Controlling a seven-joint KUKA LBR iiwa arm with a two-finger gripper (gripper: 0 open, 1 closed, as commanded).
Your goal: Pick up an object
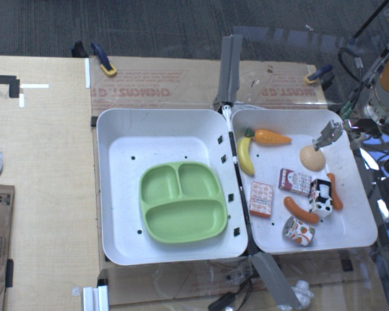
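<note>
Camera view, round egg (312, 158), curved banana (246, 155)

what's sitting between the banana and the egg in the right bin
In the camera view, bare white bin floor lies between the banana and the egg; the carrot sits just above that stretch.

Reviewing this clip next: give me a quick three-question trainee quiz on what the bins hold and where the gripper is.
1. True or false: the green divided plate lies in the left bin.
2. Multiple choice: the gripper hangs closest to which item? A) the banana B) the tan egg-shaped object C) the small can
3. Fill in: the carrot lies in the right bin, along its ____ wall (far or near).

Key: 1 true; 2 B; 3 far.
</note>
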